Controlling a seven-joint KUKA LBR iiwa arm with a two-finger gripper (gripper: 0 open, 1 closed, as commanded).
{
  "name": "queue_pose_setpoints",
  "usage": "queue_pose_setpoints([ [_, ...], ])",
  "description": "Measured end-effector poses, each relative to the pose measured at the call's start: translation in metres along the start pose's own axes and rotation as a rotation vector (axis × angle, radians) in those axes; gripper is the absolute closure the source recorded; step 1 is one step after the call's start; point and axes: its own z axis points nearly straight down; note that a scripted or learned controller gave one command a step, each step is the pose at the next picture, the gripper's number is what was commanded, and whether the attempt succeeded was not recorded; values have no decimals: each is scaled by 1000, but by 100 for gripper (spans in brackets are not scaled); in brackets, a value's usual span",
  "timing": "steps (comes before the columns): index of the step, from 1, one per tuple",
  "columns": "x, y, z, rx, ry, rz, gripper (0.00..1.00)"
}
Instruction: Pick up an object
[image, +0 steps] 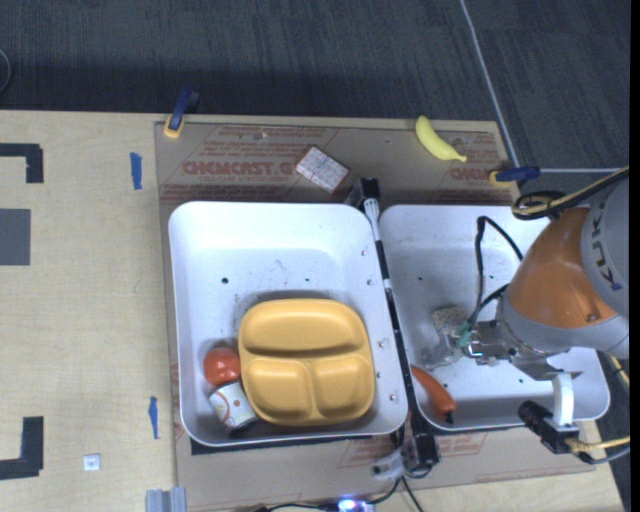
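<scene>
Down at the front of the counter (80, 300), two white bins sit side by side. The left bin (200, 240) holds three things. One is a big yellow tray (305, 360) with three hollows in it. It lies flat near the front. Just left of it, touching its edge, are one small red-orange ball (221, 365) and one little white and orange toy (232, 403).

The right bin (420, 240) holds one orange carrot-shaped thing (432, 391). It lies by the front left corner, close to the wall between the bins.

The grey arm with its orange band (560, 280) comes in from the right and bends down low into the right bin. The gripper (455, 335) sits near the middle of that bin, just above the carrot-shaped thing and apart from it. Black wires loop over the arm. I cannot tell if the fingers are apart or together, because that part is small and blurry.

Behind the bins, on the brown cardboard (250, 165), lie one small pale block (322, 169) and one yellow banana (439, 140). One blue and yellow clamp (181, 109) grips the back left corner of the cardboard.
</scene>
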Motion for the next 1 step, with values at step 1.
queue_pose_setpoints([
  [1, 5, 0, 0, 0, -1, 1, 0],
])
